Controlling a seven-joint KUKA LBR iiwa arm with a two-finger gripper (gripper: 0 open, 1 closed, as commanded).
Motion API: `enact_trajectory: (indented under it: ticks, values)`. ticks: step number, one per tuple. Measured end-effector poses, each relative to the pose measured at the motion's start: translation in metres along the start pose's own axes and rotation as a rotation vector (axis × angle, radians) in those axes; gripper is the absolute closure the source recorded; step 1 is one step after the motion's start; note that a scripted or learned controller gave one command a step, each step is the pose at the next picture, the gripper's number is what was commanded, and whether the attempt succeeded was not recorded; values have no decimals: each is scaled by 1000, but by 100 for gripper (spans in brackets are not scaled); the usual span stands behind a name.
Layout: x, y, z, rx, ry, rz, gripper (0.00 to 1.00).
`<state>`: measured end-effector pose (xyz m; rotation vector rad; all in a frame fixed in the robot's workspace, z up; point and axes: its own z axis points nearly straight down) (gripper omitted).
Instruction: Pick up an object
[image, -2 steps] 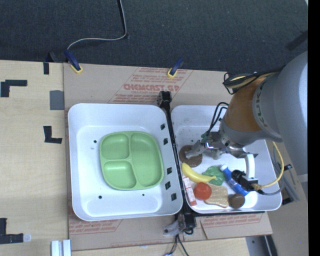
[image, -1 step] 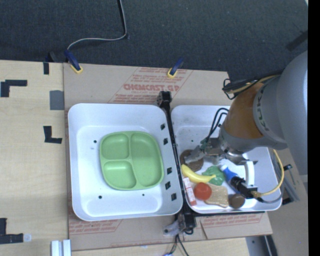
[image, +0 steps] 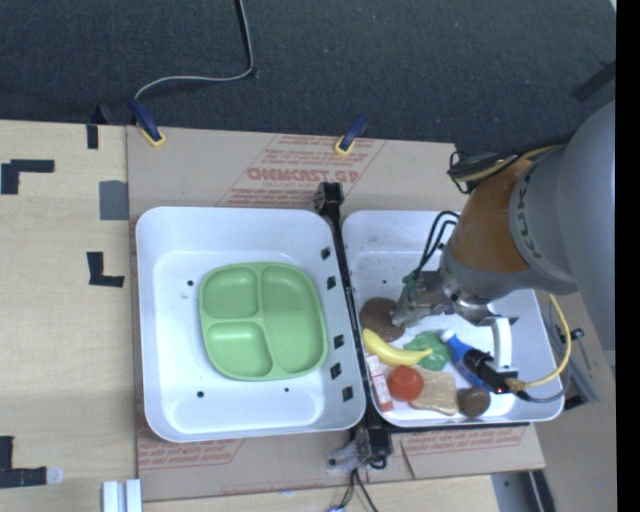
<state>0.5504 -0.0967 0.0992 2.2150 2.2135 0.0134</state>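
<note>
My gripper (image: 408, 310) reaches down into the right bin (image: 400, 228), its tip just above a pile of small objects. Right at the tip lies a brown round piece (image: 376, 316). Below it are a yellow banana (image: 393, 350), a green item (image: 431, 347), a red tomato-like ball (image: 405, 383), a tan bread-shaped piece (image: 437, 395), a blue object (image: 458, 350) and a dark brown lump (image: 474, 402). The wrist hides the fingers, and nothing shows between them.
The left bin (image: 160, 240) holds a light green divided plate (image: 263, 320). A black divider (image: 340, 290) runs between the bins. The grey arm with its orange band (image: 495, 225) covers the right bin's upper right. Cardboard lies under both bins.
</note>
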Motion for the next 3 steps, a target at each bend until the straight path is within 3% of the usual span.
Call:
enact_trajectory:
  ticks: [1, 2, 3]
  values:
    - [0, 0, -9, 1, 0, 0, 100]
    - [0, 0, -9, 1, 0, 0, 0]
    - [-15, -1, 11, 10, 5, -3, 0]
